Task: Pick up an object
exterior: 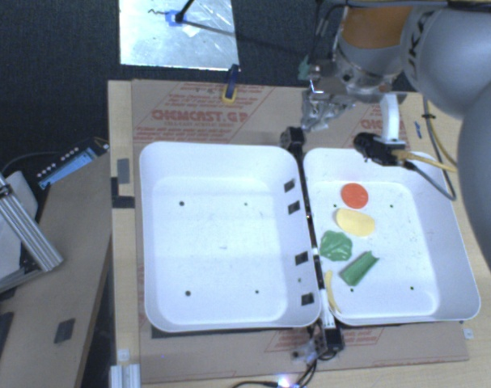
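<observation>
Two shallow white bins side by side on a printed cardboard sheet (201, 113) on the tabletop: left bin (221, 160), right bin (439, 217). One grey arm (439, 39) with an orange band, reaching in from the right.

Five small things in the right bin, all in its left half:
- one red-orange disc (354, 194), farthest back
- one yellow lump (355, 221), just in front of the disc
- one green crumpled piece (336, 245), touching or nearly touching the yellow lump
- one green block (358, 267), tilted, just beside the crumpled piece
- one thin pale-yellow strip (330, 291), along the bin's left wall

Also one blue-and-yellow clamp (230, 87) at the cardboard's far edge, and one silver sheet (179, 21) beyond it.

Hard to make out: the jaws, small and metallic against the cardboard print, spread impossible to tell, nothing visibly held between them. Arm cut off by the top and right edges. Exact kind of each small thing unclear.

Jaws above the far end of the seam between the two bins, over bare cardboard behind the rims. Disc nearest to them, yet clearly apart; the other four farther toward the near side.
</observation>
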You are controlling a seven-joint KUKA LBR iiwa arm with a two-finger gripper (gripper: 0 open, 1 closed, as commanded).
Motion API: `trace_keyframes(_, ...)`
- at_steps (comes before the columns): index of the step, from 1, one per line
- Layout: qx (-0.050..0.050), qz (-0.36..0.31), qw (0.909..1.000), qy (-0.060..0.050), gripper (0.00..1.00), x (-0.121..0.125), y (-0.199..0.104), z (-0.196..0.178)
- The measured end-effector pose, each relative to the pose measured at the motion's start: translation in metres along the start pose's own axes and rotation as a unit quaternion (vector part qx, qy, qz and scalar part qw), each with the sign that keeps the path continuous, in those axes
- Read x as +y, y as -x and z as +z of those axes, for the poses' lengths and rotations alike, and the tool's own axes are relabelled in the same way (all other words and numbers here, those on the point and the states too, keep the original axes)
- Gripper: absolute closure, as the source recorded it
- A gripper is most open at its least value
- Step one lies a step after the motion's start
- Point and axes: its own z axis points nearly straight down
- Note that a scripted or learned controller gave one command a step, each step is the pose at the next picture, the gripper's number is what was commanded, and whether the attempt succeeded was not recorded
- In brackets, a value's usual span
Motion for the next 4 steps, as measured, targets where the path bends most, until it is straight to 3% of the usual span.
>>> trace_keyframes(1,0.001,0.0,1.0,0.009,1.0,0.002,-0.078,-0.073)
trace_keyframes(2,0.0,0.001,1.0,0.007,1.0,0.002,-0.138,-0.112)
trace_keyframes(3,0.0,0.002,1.0,0.007,1.0,0.002,-0.184,-0.141)
trace_keyframes(4,-0.001,0.004,1.0,0.006,1.0,0.002,-0.189,-0.171)
